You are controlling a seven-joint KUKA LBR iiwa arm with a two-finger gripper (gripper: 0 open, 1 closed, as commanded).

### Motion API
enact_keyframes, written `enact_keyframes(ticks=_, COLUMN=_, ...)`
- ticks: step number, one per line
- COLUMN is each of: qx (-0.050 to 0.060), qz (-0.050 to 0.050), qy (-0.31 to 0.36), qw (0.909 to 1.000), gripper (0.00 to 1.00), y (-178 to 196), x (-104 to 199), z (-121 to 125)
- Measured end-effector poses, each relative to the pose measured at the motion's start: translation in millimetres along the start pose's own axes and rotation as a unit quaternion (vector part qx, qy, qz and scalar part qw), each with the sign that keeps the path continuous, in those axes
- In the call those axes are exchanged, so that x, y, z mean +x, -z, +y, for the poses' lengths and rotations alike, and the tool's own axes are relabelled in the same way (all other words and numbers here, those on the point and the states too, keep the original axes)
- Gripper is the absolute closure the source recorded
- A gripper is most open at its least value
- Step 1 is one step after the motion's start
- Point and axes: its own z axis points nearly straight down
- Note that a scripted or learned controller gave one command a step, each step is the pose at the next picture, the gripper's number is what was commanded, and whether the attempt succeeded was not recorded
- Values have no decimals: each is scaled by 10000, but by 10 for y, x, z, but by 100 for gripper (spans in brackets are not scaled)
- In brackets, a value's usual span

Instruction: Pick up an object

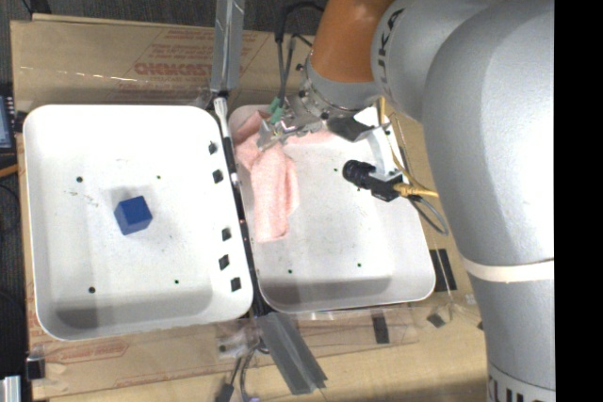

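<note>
A pink cloth (270,188) lies in a long bunched strip along the left side of the right bin (377,282), its upper end reaching the bin's far left corner. My gripper (279,125) is low over that upper end, right at the cloth, under the orange-banded wrist (350,42). The wrist hides where gripper and cloth meet. A small blue cube (133,214) sits alone on the floor of the left bin (57,297), left of its middle and far from the gripper.
The big grey arm (490,155) covers the right side of the view and the right bin's far right edge. A black cable fitting (369,179) hangs off the wrist over the right bin. The divider between the bins (237,221) carries black clips.
</note>
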Motion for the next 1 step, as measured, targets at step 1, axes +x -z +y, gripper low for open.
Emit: enact_keyframes(ticks=1, qx=0, qz=-5, qy=-1123, qw=9937, gripper=100, y=525, x=-34, z=-263)
